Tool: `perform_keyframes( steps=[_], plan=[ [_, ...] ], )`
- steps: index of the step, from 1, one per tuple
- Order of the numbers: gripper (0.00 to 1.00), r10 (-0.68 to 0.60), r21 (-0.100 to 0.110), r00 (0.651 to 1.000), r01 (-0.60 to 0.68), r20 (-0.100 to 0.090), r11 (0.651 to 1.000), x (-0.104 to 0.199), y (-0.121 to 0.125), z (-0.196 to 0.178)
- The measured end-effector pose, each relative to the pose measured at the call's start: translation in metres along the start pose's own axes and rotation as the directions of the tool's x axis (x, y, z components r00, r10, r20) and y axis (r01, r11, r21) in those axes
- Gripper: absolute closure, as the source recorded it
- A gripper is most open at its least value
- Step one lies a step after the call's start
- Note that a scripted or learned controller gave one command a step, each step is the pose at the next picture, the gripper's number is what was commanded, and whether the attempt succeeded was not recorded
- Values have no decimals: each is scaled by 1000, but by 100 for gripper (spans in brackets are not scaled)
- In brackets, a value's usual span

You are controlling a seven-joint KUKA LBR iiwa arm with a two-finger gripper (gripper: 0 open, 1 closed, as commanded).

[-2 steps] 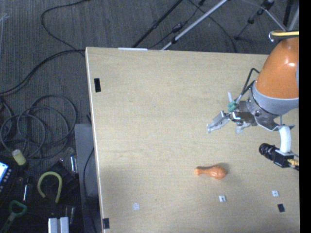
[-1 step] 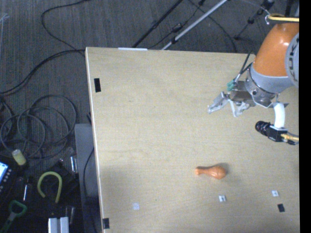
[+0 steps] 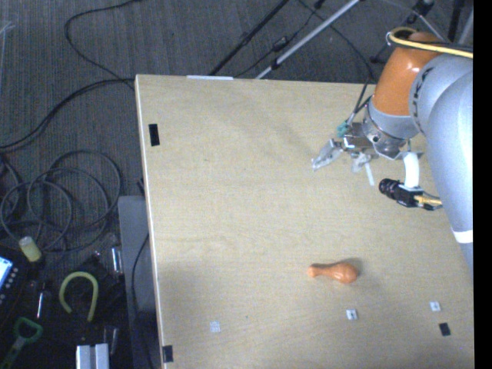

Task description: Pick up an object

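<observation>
Gripper (image 3: 344,160) hangs with fingers spread and nothing between them, well beyond the orange object (image 3: 335,272); descending here risks closing on bare bench

looks like a robotics lab tbh: grey carpet floor w/ loose black cables (image 3: 61,198) everywhere, tripod legs (image 3: 323,21), plain wood bench (image 3: 231,206) and an industrial arm (image 3: 438,106)
</observation>
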State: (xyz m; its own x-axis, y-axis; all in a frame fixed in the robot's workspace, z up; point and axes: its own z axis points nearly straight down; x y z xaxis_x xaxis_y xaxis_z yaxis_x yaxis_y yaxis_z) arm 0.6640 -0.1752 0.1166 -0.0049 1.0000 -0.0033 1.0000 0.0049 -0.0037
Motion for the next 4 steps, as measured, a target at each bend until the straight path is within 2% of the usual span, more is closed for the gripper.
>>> perform_keyframes(
  steps=[1,2,3,4],
  plan=[
    [0,255,-2,967,-255,0,967,-49,-6,-91],
    [0,58,-1,998,-58,-1,998,-34,4,33],
    [0,-144,-4,990,144,1,990,-41,5,1],
    [0,-425,-4,905,425,0,905,-46,5,33]
  ],
)
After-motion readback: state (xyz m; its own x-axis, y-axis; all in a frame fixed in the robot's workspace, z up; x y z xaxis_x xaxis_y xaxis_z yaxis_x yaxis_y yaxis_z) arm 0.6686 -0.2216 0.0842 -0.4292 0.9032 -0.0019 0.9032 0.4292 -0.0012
